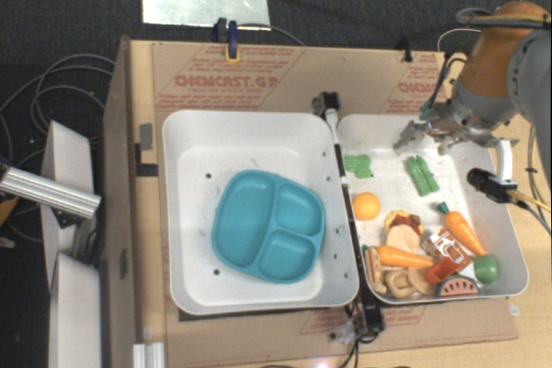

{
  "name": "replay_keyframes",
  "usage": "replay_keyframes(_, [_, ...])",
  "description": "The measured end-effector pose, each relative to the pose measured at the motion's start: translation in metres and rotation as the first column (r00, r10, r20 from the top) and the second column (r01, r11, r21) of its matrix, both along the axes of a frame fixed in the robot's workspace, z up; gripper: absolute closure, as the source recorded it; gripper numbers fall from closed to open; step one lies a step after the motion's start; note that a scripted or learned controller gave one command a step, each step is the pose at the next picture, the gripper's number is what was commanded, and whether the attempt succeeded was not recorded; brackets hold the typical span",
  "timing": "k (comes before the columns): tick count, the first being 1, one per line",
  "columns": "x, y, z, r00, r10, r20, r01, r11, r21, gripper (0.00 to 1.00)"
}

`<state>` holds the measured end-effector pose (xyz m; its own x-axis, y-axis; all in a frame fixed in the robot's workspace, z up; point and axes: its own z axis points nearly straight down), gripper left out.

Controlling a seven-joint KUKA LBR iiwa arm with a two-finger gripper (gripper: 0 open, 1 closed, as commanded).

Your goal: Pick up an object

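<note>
The left bin [185, 211] holds a teal divided plate [268, 225], lying flat near its middle, slightly toward the near edge. The right bin [379, 134] carries the loose toy food. The grey arm [509, 65] reaches in over the right bin's far right corner, and its gripper [429, 134] hangs above the far edge of that bin; its two fingers stand apart with nothing between them. Just below the gripper, a green bean pod piece [423, 174] lies on the bin floor, apart from the fingers. A carrot [463, 230] lies near the right edge, and a second carrot [404, 256] lies near the near edge amid a heap of toy food. An orange ball [366, 205] sits by the left wall. A small green leafy piece [358, 165] lies toward the far left corner.
</note>
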<state>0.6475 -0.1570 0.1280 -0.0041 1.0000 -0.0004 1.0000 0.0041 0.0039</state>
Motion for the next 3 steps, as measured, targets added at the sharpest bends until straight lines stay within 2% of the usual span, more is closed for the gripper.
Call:
replay_keyframes(1, [-0.021,-0.012,-0.043,1.000,-0.004,-0.006,0.004,1.000,0.000,0.00])
replay_keyframes(2, [-0.018,-0.011,-0.029,1.000,-0.001,0.002,0.001,1.000,0.000,1.00])
replay_keyframes(3, [-0.027,0.064,0.061,1.000,0.007,0.005,-0.007,1.000,0.002,1.00])
